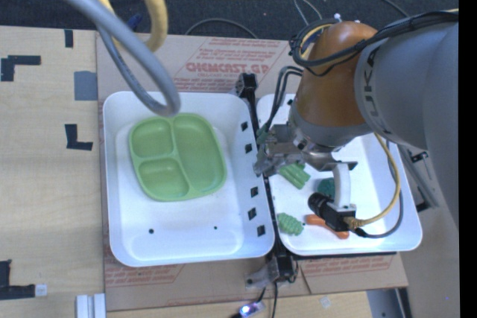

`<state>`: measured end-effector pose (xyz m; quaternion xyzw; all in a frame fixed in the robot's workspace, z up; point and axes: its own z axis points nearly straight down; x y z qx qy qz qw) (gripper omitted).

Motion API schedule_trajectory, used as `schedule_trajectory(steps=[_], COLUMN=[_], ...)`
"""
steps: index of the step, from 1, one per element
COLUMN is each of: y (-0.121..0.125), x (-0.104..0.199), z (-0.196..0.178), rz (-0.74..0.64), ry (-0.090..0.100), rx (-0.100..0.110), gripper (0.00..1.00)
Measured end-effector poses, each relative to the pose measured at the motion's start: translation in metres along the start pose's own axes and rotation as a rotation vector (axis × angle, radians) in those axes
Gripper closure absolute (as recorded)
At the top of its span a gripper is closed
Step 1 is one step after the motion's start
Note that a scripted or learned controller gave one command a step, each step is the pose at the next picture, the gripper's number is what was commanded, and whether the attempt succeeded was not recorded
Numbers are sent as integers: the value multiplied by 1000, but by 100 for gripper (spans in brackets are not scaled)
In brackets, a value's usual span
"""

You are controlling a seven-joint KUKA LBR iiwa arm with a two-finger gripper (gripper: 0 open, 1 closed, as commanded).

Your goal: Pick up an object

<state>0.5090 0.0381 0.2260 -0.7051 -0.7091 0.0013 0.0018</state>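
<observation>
Hovering near the centre of the frame, the gripper [277, 159] sits low over the left side of the right bin [393, 240], just beside a green ridged block [297, 176]. The wrist hides its opening, so I cannot tell how wide it stands or whether it has hold of anything. 2 other pieces lie lower in that bin: a smaller green one [289, 224] and an orange one [333, 229]. A good grasp probably means centring squarely over the block, clear of the bin wall, before closing.
</observation>
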Motion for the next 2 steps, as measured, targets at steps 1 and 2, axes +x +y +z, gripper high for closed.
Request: schedule_trajectory(steps=[1,2], y=[-5,-5], x=[60,57], z=[-6,-5], rz=[-3,2], ry=[1,-1], rx=[-2,-2], gripper=[100,0])
